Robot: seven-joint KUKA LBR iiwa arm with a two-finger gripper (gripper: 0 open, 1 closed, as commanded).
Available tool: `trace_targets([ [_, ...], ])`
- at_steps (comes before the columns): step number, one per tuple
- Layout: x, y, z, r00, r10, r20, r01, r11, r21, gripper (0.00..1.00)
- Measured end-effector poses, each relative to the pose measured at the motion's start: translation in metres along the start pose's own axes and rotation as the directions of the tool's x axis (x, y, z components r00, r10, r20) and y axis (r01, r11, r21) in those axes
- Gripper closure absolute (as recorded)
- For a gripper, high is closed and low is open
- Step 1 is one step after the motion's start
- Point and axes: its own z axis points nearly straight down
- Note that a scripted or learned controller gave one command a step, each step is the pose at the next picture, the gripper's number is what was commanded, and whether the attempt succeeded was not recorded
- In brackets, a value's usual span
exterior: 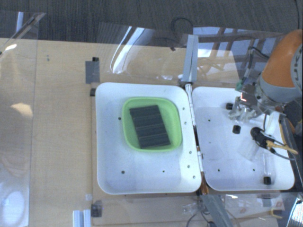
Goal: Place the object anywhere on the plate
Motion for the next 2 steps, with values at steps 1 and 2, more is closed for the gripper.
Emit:
trace_targets([
  [1,0.000,0.000,0.000,1.000,0.000,0.000,0.000,1.000,0.000,0.00],
  [2,-0.059,-0.025,-0.045,0.996,0.090,0.000,-0.090,0.996,-0.002,0.00],
])
